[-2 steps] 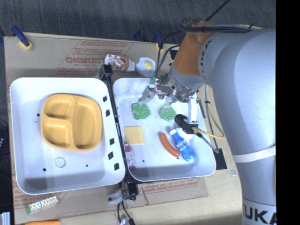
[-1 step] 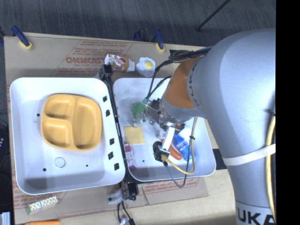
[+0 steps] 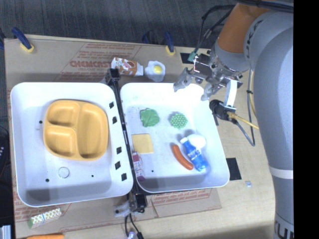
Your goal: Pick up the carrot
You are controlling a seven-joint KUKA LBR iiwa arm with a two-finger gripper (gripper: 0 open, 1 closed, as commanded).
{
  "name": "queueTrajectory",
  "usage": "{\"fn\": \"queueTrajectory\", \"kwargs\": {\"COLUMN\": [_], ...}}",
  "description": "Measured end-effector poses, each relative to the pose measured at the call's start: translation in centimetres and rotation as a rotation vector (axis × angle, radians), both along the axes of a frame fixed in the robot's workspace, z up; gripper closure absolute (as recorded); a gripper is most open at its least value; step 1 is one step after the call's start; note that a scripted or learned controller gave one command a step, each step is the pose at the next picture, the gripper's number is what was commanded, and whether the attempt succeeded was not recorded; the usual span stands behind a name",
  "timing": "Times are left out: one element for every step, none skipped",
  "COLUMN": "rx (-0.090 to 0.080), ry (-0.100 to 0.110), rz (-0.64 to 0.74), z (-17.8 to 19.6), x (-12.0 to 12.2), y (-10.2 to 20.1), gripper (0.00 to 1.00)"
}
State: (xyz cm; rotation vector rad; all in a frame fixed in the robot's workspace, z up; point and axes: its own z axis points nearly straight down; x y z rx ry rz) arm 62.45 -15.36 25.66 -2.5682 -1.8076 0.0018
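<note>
The carrot [image 3: 182, 157], a short orange-red stick, lies in the right bin [image 3: 164, 183] near its front, touching the left side of a blue and white bottle [image 3: 196, 152]. My gripper [image 3: 192, 90] hangs over the bin's back right corner, well behind the carrot. It is open, with nothing between its two fingers.
A green leafy piece [image 3: 149, 117], a round green piece [image 3: 178, 119] and a yellow square slice [image 3: 142, 143] share the right bin. The left bin [image 3: 20, 133] holds a yellow divided tray [image 3: 76, 128]. Behind the bins sit a small carton [image 3: 124, 66] and a yellow-white item [image 3: 156, 70].
</note>
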Motion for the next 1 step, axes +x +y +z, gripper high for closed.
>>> {"fn": "queueTrajectory", "kwargs": {"rx": [0.001], "ry": [0.004], "rz": [0.112], "z": [-10.66], "x": [2.83], "y": [6.22], "gripper": [0.0]}}
